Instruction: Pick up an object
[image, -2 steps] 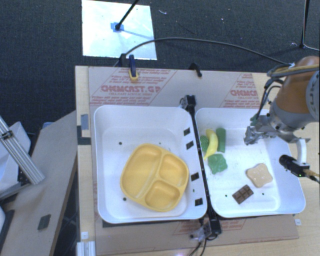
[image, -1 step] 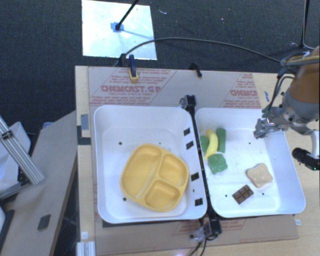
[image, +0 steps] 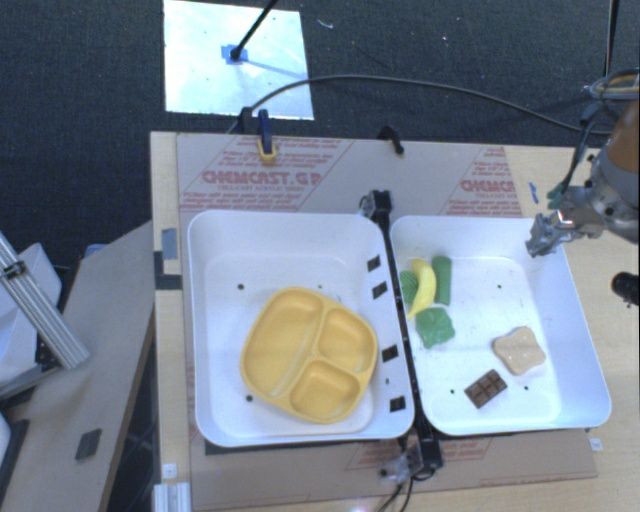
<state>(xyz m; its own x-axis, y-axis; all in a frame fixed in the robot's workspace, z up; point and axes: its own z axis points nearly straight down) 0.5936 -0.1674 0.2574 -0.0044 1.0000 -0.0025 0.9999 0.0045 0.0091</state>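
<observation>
Camera view, one moment, contents listed. Left bin (image: 210, 245): one yellow divided tray (image: 308, 353), lying flat toward the bin's 5 o'clock. Right bin (image: 590, 385): yellow banana (image: 424, 283) at 10 o'clock, flanked by green pieces (image: 434, 325); tan bread slice (image: 518, 350) at 4 o'clock; brown chocolate bar (image: 487, 388) at 6 o'clock, just beside the bread. Gripper (image: 545, 236): over the right bin's 1 o'clock corner, well apart from every item, nothing seen in it; how far it was open could not be told.
</observation>
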